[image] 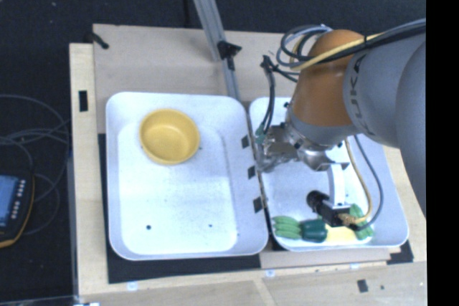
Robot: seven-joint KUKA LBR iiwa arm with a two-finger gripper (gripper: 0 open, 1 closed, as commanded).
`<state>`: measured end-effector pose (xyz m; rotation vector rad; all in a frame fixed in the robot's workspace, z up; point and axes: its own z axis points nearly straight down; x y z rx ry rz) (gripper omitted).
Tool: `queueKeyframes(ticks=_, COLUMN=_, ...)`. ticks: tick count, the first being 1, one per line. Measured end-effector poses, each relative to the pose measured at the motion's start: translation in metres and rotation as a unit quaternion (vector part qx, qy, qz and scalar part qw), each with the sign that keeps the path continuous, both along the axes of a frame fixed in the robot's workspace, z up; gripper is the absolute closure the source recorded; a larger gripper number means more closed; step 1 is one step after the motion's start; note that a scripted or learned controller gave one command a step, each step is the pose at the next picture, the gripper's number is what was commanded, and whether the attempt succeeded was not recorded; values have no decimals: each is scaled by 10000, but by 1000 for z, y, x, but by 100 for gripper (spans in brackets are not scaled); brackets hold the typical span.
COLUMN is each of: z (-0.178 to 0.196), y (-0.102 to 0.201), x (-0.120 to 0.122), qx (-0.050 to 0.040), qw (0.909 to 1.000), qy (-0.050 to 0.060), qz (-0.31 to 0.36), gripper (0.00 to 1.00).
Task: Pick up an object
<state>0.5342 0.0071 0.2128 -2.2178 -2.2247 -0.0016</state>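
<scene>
Since my wrist hangs over the bin toward the bench's right edge, hiding my end effector, I cannot tell if it's released or clenched; the green toys lie along the bin's near edge.

The grey arm reaches in from the right, big and close under the camera. The orange band bulges just above the wrist. The wrist tips down and to the left, and the gripper hangs low at its end, its metal body facing downward.
</scene>
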Motion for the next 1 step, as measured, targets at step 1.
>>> queueKeyframes(ticks=1, z=0, y=50, x=0, qx=1, qw=10000, qy=1, qz=4, gripper=100)
